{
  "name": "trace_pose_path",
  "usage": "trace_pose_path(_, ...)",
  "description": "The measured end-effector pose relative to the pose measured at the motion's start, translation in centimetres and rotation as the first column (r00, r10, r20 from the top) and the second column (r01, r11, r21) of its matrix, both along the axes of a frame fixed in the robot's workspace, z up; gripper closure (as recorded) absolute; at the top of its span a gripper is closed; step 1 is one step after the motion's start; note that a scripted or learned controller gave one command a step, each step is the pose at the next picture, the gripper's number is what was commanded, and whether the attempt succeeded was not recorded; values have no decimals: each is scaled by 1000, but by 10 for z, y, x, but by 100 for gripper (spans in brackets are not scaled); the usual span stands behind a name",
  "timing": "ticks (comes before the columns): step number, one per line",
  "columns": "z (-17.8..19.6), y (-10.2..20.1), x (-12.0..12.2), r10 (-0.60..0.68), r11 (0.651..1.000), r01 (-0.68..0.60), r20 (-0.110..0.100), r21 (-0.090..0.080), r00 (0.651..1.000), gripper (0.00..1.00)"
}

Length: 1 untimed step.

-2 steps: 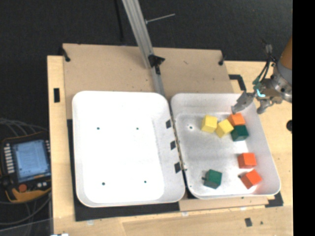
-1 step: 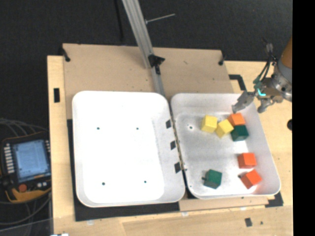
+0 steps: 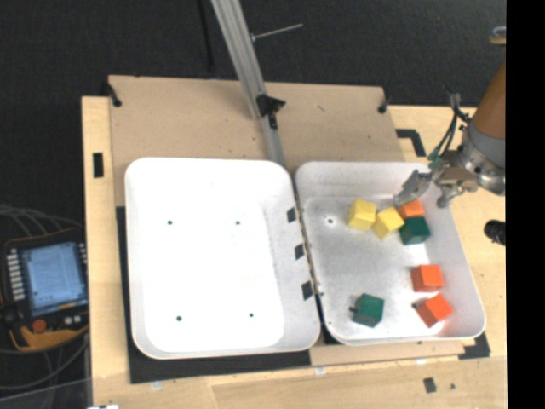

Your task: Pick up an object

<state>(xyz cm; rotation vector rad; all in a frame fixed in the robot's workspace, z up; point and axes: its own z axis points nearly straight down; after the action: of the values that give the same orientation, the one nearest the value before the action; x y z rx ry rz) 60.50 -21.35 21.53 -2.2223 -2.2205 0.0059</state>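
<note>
Pale wooden bench (image 3: 98, 228) boards carry two smooth white bins. Nearest within the right bin (image 3: 341, 331), matte cubes are scattered: green block (image 3: 368, 309), orange blocks, yellow ones. Beyond them, the gripper (image 3: 428, 187) is seen spread over an orange cube (image 3: 412, 210).

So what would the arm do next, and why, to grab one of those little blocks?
Probably lower straight down a little. The gripper hangs at the right bin's far edge, just above an orange block that sits tight against a green block and a yellow block. Nothing is between its fingers, so it must drop to the block's level first.
</note>
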Motion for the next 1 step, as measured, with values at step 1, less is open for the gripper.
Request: trace_pose_path(1, -44, 1, -7, -1, 1000, 1, 0, 1, 1000, 0)
